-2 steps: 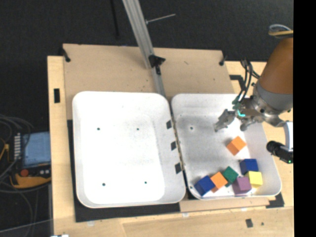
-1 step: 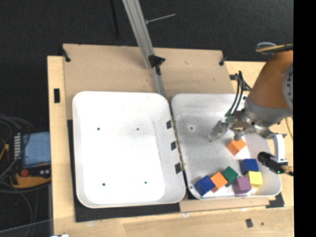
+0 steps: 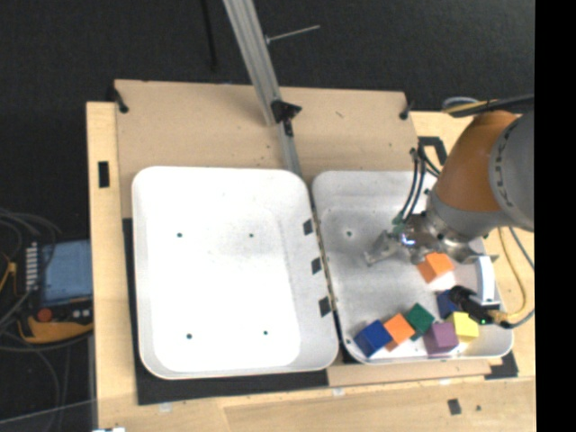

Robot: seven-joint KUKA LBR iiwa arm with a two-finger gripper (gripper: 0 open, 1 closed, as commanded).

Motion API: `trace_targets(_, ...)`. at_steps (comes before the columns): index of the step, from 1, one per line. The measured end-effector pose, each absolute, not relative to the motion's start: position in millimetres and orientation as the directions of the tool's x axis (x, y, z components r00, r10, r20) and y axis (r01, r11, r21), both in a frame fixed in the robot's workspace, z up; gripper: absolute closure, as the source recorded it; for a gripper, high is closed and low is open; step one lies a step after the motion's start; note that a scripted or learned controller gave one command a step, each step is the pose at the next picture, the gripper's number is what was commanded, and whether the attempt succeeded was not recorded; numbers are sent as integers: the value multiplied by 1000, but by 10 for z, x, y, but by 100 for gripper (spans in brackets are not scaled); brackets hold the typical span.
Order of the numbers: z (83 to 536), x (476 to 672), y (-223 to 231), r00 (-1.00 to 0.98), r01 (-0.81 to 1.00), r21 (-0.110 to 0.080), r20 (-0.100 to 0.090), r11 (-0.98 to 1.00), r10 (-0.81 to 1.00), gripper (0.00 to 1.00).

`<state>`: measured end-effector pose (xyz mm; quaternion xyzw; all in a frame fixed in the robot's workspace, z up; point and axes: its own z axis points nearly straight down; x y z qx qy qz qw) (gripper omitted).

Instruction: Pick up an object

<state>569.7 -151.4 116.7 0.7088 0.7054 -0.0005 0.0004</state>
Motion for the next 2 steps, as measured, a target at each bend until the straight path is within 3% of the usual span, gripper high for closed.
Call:
trace_targets(1, 977, 5707, -1530, 6, 1000, 2, -3, -6, 1000, 0)
trace_targets(2, 1097, 5718, -1539, 13, 1000, 7, -2, -13, 1000, 100)
